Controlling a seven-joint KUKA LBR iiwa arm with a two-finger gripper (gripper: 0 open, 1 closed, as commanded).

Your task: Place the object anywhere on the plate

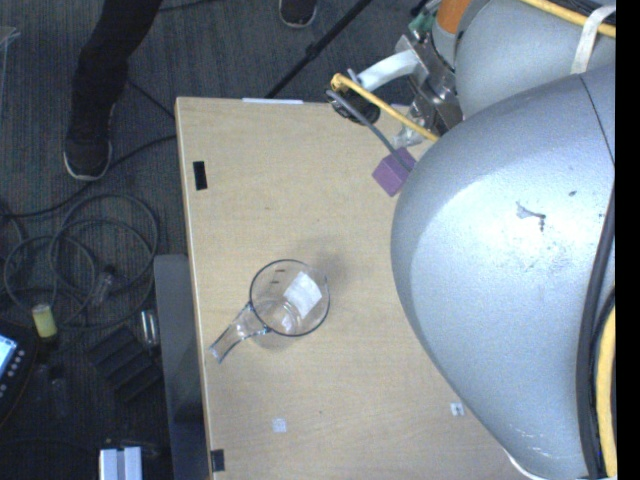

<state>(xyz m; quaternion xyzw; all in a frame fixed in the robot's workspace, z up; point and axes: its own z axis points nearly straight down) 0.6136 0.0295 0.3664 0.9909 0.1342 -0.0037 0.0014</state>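
**Purple block at the gripper's tip, far edge of the bench**

Your grey arm, smooth and bulbous, covers the right of the camera view over a pale wood-grain bench top. Near the bench's middle stands a clear glass jug, round-rimmed, with its handle pointing down-left and a white scrap inside. The task's thing, a small matte purple block, sits at the bench's upper right, directly under the gripper and touching or nearly touching it. It looks compact, with no clear long axis. You cannot tell whether the gripper is apart, together or clamped on the block, so check your grasp before carrying anything.
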